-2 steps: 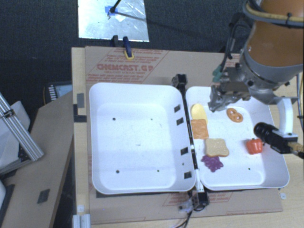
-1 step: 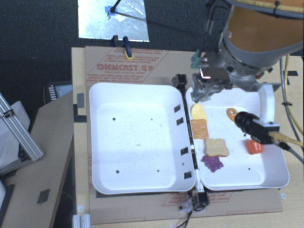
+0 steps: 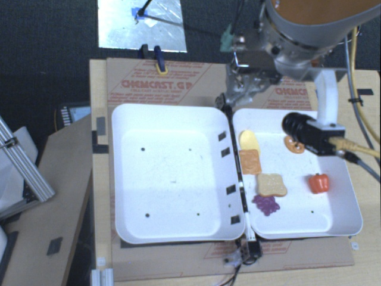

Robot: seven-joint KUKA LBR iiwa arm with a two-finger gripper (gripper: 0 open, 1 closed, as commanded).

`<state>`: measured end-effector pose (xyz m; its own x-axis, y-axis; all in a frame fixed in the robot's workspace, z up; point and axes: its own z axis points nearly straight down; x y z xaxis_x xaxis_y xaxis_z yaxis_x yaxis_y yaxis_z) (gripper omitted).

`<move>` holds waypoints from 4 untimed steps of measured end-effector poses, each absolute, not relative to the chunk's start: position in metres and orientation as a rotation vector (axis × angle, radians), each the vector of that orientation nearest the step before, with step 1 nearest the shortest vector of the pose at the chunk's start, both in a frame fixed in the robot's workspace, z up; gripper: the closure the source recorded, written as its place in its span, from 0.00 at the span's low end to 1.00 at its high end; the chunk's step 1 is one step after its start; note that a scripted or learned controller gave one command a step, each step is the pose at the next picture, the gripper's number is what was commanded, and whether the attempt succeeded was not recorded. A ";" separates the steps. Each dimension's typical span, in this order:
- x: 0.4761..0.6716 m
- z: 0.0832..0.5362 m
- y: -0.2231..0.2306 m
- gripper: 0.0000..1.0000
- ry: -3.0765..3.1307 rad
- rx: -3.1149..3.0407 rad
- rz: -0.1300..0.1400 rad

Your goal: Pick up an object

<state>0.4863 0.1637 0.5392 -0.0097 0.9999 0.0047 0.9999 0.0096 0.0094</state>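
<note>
Arm: reaching in from the right, orange band high, wrist over the bins' far edge.
Gripper (image 3: 238, 91): at the divider's far end; open or closed, I cannot tell.
Right bin (image 3: 339, 219): yellow piece (image 3: 249, 140), orange wafer (image 3: 250, 161), toast slice (image 3: 272, 185), purple grapes (image 3: 266, 204), red pepper (image 3: 319, 183).
Left bin (image 3: 125, 219): white, shallow.

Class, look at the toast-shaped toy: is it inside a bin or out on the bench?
Inside. The toast lies flat on the right bin's floor, between the orange cracker and purple grapes.
</note>
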 end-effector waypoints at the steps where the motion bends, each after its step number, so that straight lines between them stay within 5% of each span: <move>1: 0.491 0.535 0.197 1.00 2.228 2.214 0.005; 2: 0.485 0.362 0.185 1.00 2.226 2.226 -0.023; 3: 0.484 0.203 0.166 1.00 2.225 2.228 -0.023; 4: 0.488 0.325 0.152 1.00 2.219 2.215 0.018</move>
